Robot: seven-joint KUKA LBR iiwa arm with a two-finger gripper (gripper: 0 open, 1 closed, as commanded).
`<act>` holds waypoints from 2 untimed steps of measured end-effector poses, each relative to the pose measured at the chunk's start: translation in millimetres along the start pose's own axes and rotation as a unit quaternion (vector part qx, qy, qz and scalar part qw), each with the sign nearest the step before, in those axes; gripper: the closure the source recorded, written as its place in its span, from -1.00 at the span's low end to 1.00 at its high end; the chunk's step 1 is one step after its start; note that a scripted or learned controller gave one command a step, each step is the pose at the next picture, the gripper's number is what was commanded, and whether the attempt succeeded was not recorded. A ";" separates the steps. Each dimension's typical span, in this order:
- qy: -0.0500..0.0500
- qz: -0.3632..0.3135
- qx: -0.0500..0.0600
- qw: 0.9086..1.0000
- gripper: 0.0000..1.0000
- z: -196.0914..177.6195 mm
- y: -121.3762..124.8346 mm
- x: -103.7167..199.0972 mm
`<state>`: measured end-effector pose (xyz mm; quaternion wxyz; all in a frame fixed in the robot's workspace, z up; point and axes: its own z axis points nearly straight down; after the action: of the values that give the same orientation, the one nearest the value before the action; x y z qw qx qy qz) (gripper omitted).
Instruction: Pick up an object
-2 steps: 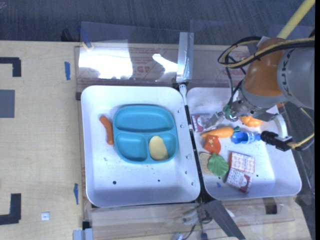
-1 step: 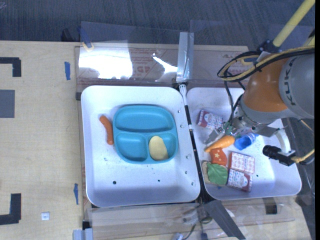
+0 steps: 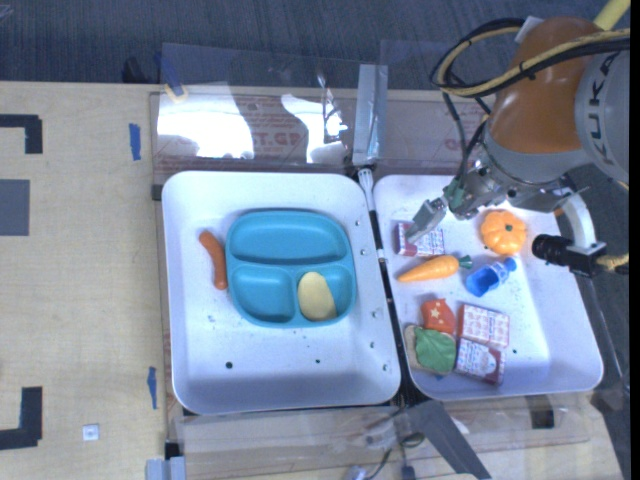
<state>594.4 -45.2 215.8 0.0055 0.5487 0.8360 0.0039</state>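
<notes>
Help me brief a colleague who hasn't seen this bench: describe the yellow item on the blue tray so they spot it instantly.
Start at the left white bin, which bears a blue divided tray. In the tray's lower right compartment lies a pale yellow, egg-shaped piece. It is the tray's one item; its nearest neighbour, a thin orange sausage shape, lies outside the tray to its left.

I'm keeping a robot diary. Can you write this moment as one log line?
gripper: over right bin, above small packet | holding: nothing seen | carrot: beside packet
</notes>
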 end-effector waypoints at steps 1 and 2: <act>0.001 0.014 0.005 1.000 -1.00 104.5 -72.9 -39.6; 0.001 0.021 0.002 1.000 -1.00 127.7 -33.0 -71.7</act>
<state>594.3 -124.0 88.1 0.0035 0.5658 0.8245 0.0024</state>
